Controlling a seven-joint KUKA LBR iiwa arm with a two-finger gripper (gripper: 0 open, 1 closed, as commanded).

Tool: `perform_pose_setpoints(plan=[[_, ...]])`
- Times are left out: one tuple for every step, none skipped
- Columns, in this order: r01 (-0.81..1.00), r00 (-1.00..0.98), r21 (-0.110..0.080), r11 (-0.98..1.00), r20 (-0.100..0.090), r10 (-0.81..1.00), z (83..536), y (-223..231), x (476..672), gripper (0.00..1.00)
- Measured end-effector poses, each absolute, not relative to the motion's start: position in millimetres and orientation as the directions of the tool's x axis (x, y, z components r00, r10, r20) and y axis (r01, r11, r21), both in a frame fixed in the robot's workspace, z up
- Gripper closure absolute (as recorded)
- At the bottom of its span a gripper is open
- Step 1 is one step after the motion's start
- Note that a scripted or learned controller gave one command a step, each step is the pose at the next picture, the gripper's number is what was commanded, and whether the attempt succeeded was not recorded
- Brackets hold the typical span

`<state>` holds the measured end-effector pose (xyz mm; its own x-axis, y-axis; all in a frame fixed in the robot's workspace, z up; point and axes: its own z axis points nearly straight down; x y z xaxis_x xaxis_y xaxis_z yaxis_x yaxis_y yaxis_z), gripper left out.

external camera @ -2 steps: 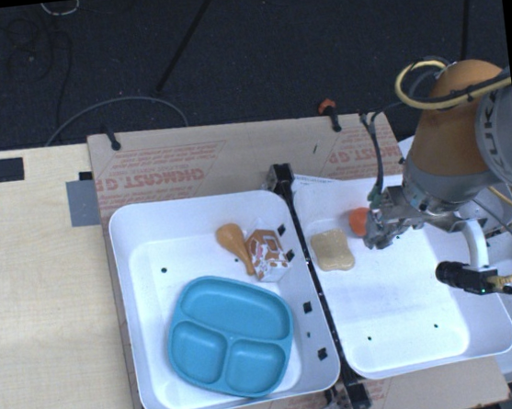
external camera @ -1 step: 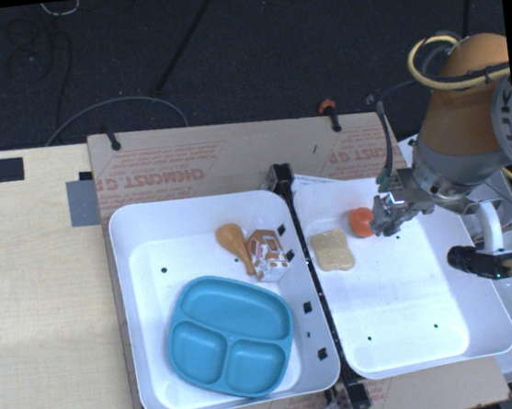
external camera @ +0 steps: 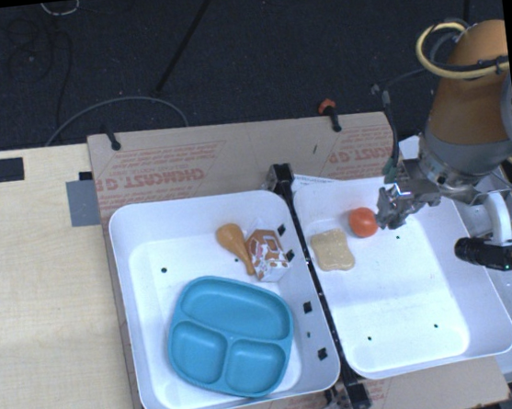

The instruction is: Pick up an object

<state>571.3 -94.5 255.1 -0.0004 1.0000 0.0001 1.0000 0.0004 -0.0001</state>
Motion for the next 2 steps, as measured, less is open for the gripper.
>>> perform_pose_setpoints(plan=[[1.000,-0.003,-0.005,0.003,0.002,1.000,238,-43,567.1,1.00],[1.000,-0.004,-0.006,0.004,0.002,1.000,224,13,559.5,1.00]])
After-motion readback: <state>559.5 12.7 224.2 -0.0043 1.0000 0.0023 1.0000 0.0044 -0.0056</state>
